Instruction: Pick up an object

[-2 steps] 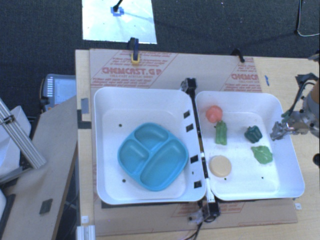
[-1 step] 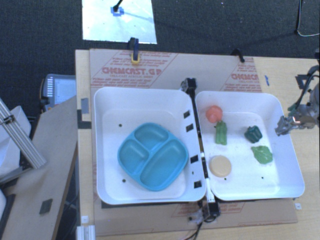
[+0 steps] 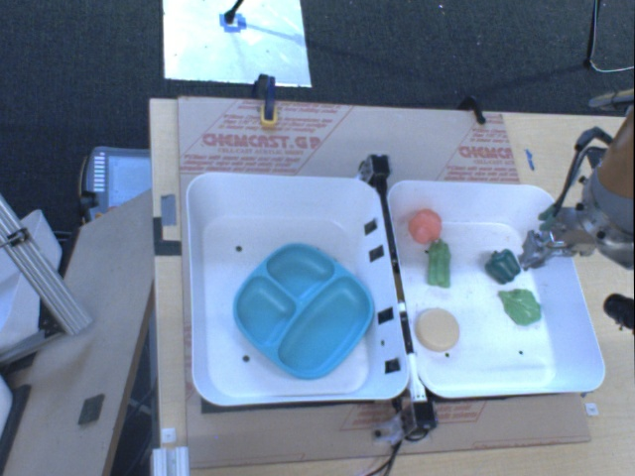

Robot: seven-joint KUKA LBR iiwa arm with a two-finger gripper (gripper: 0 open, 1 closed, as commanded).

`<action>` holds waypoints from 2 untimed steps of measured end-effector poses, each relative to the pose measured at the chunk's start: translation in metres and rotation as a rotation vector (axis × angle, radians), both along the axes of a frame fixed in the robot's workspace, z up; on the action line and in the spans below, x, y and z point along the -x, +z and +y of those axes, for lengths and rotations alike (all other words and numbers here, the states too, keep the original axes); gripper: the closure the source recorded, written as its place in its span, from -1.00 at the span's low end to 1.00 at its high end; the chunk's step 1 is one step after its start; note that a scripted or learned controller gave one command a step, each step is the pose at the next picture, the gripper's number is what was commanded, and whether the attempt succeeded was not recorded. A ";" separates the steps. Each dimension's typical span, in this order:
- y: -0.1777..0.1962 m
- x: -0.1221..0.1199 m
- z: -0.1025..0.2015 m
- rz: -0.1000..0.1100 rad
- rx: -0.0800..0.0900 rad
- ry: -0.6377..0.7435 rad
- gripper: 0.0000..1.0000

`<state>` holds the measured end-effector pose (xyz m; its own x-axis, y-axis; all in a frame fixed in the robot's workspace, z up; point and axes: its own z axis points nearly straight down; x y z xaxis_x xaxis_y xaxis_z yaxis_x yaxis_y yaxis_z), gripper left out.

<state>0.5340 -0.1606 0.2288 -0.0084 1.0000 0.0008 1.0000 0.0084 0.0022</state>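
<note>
A fixed overhead camera looks down at a slant on a bench [image 3: 169, 266] carrying two shallow white bins side by side. The left bin [image 3: 213, 201] holds a blue compartment plate [image 3: 303, 308], lying flat and turned at an angle, with one long section and two smaller ones. A black hinge strip [image 3: 389, 266] runs between the two bins.

The right bin [image 3: 575, 365] holds five small objects. An orange-red ball [image 3: 425, 225] sits near the bin's upper left. Just below it lies a green, upright-shaped toy vegetable [image 3: 439, 264]. A tan round disc [image 3: 437, 329] rests further down, near the bin's left wall. A dark teal toy pepper [image 3: 503, 264] sits toward the bin's right side, and a lighter green leafy piece [image 3: 521, 306] lies just below it, apart from it.

The grey arm [image 3: 610, 201] reaches in from the right edge, low over the right bin. Its gripper [image 3: 534, 250] hangs just beside the dark teal toy pepper, on the pepper's right, close enough that contact cannot be judged. Whether the fingers are released or clenched cannot be told at this size and angle; nothing is seen between them.

Under both bins lies a sheet of brown protective board [image 3: 298, 132] printed with red lettering, fixed at its far edge by a yellow clamp [image 3: 268, 107]. Beyond the bench, a pale square panel [image 3: 238, 28] lies on dark carpet [image 3: 446, 28].
</note>
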 end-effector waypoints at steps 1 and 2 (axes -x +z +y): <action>0.009 0.001 0.058 -0.001 -0.001 0.002 1.00; -0.002 -0.006 0.113 0.001 -0.001 0.002 1.00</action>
<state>0.5404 -0.0476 0.2271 -0.0101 0.9999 0.0020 0.9999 0.0101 0.0014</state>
